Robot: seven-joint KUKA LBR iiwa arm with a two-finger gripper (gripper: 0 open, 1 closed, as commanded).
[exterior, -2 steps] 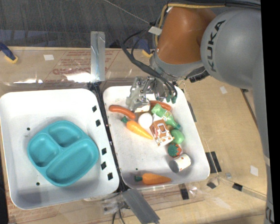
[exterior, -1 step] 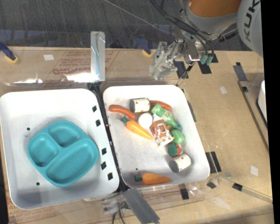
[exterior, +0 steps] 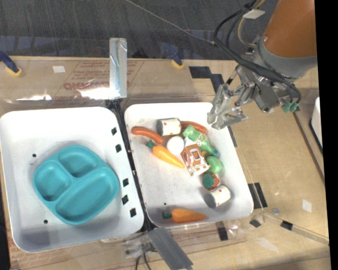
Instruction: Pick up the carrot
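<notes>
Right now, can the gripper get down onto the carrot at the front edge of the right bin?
Probably yes. The carrot lies alone near the right bin's front wall, nothing on top. The gripper hovers over the back-right rim; the cup is the nearest neighbour.

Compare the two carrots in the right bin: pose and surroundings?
The front carrot lies almost level along the right bin's near wall, apart from the pile; the middle carrot lies at a slant, against the white egg and other toys. The front one looks longer and shows a green stub at its left end; the middle one's end is tucked under the pile. Both are orange, tapered, and untouched by the gripper.
</notes>
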